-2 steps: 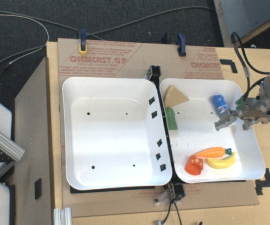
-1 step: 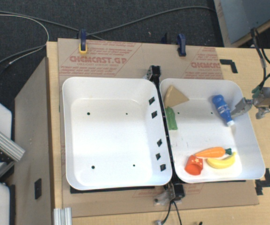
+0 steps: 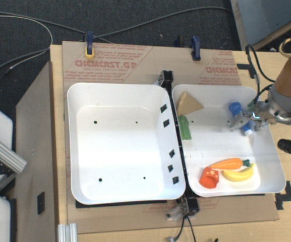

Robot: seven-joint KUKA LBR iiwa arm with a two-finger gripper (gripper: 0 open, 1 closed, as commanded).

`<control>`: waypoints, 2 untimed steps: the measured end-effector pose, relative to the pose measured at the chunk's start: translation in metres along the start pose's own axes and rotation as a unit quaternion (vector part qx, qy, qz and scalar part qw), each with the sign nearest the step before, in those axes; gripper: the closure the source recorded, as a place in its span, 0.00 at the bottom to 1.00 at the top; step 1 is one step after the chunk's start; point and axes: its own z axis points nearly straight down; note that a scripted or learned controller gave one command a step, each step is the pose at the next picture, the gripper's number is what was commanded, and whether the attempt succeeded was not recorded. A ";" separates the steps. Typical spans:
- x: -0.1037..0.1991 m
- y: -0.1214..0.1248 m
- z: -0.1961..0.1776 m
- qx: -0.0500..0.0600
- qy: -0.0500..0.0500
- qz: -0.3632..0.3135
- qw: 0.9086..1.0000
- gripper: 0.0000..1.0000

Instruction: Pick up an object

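Two shallow white bins sit side by side on a cardboard-topped bench. The left bin point(image 3: 84, 185) lies to the left of the black clips that join the pair. All the objects lie in the right bin point(image 3: 266, 185).

The arm point(image 3: 289, 87) comes in from the right, its orange band above the grey wrist, and the gripper point(image 3: 242, 120) hangs low over the upper right part of that bin. Around its tip there are two small blue shapes point(image 3: 235, 108), one a little higher and to the left, one lower by the fingers; they may be parts of the gripper or a small blue object, and the view is too blurred there to settle it. For the same reason I cannot tell whether the pincer is wide, narrow or closed on anything.

Against the bin's left wall a tan wedge point(image 3: 188, 104) lies near the top, and just below it a green stick-shaped piece point(image 3: 185, 127) runs along the wall. Down in the lower right corner a toy carrot point(image 3: 227, 164) lies just above a toy banana point(image 3: 238, 173), the two touching, with a red toy pepper point(image 3: 209, 178) just beside them on the left. These three are well apart from the gripper.
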 end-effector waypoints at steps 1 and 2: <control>0.004 0.060 0.029 -0.003 0.003 -0.001 1.000 0.00; 0.001 0.058 0.016 -0.003 -0.001 0.000 1.000 1.00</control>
